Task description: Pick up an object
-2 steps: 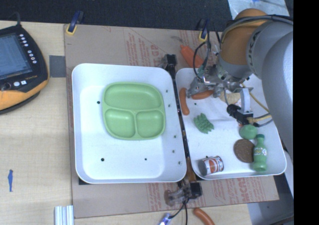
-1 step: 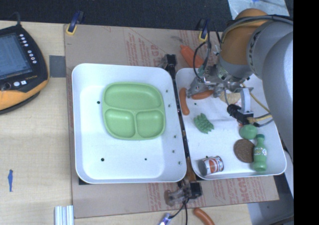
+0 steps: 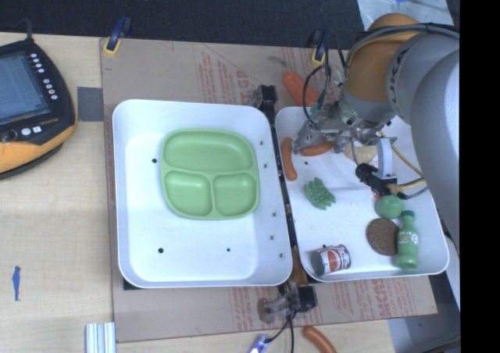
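Upper right of the frame, an orange carrot point(image 3: 316, 149) lies by the right bin's point(image 3: 351, 273) top wall, with the pincer point(image 3: 337, 134) low over it, probably to grasp; its opening I cannot tell.

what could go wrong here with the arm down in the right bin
1. The gripper is low at the far end of the right bin, close to its rim, so it might strike the wall rather than an object.
2. An orange piece and the hot dog lie close together beside it; a grab could nudge one away or catch both.
3. Loose cables trail from the wrist above the bin and could drag the green leafy toy.
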{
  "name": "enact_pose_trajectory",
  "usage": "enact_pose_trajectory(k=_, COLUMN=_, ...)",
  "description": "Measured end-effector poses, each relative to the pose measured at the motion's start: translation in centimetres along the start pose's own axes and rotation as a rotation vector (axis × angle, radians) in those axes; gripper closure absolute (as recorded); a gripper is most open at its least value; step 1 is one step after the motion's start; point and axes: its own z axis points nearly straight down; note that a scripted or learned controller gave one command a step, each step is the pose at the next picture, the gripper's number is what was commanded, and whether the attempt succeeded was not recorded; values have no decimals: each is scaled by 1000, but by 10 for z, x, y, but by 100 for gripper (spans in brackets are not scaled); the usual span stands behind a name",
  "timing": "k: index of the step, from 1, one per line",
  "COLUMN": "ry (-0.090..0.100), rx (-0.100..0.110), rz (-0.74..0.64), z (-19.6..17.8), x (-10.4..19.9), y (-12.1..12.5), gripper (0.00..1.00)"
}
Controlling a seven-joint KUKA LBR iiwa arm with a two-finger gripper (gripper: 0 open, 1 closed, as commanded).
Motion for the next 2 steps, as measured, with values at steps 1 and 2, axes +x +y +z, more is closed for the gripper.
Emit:
enact_pose_trajectory(k=1, ry=-1, rx=-2, rz=-1, z=0, x=0, y=-10, gripper=0)
enact_pose_trajectory(k=2, ry=-1, rx=-7, rz=-2, z=0, x=-4, y=1, gripper=0)
